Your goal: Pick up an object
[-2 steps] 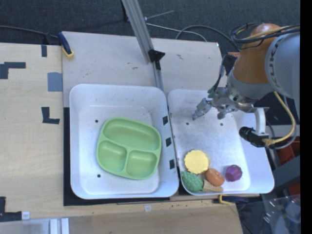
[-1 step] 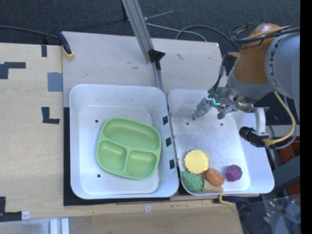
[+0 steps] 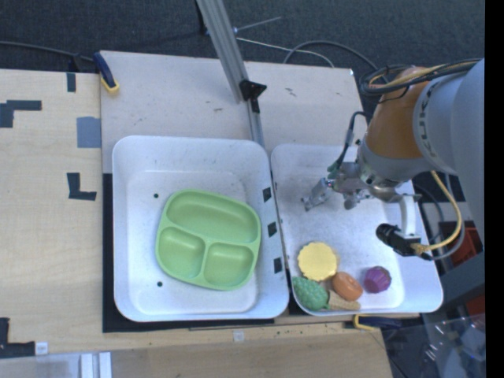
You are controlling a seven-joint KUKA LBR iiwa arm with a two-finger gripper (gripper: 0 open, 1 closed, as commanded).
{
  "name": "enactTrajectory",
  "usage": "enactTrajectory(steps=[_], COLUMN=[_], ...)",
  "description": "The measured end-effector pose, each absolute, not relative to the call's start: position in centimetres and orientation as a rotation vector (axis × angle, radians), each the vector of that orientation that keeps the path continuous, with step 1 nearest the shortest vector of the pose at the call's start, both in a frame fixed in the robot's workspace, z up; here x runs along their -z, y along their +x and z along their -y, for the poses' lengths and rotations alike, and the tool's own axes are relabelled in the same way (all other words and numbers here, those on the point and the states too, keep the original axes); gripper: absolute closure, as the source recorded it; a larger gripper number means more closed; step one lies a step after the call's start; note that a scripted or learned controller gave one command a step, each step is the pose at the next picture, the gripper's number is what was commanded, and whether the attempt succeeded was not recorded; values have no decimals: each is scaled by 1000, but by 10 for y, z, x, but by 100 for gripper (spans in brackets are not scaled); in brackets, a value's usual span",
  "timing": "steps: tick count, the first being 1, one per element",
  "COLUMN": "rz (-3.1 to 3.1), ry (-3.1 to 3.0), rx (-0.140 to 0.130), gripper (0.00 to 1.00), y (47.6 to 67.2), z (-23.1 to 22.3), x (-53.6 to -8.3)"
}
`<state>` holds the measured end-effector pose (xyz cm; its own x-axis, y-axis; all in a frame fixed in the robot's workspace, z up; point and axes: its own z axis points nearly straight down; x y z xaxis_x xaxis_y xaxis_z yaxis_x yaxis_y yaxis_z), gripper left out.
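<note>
From above, the bench carries 2 white bins. The left bin (image 3: 134,211) holds a green tray (image 3: 208,239) with 3 compartments. In the right bin (image 3: 409,290), the gripper (image 3: 335,197) hangs over bare floor near its far edge, fingers parted, gripping nothing. Along the near edge sit a yellow disc (image 3: 317,260), green piece (image 3: 311,293), orange piece (image 3: 346,285) and purple piece (image 3: 377,279).

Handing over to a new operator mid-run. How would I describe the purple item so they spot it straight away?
Look at the right-hand white bin, then down to its near edge, where several small items cluster. The purple piece is the rightmost of them, just right of the orange one. It is the only purple item, small and rounded.
</note>
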<state>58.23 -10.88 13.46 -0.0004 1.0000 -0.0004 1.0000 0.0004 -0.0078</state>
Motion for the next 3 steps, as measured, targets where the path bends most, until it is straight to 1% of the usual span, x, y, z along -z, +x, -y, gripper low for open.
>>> enactTrajectory(steps=[1,2,3], rz=[2224,2224,2224], ry=[-2220,-2218,-2223], rx=[-3,-2,3], gripper=[0,100,100], y=[582,582,576], z=[109,108,111], x=[-88,-99,-158])
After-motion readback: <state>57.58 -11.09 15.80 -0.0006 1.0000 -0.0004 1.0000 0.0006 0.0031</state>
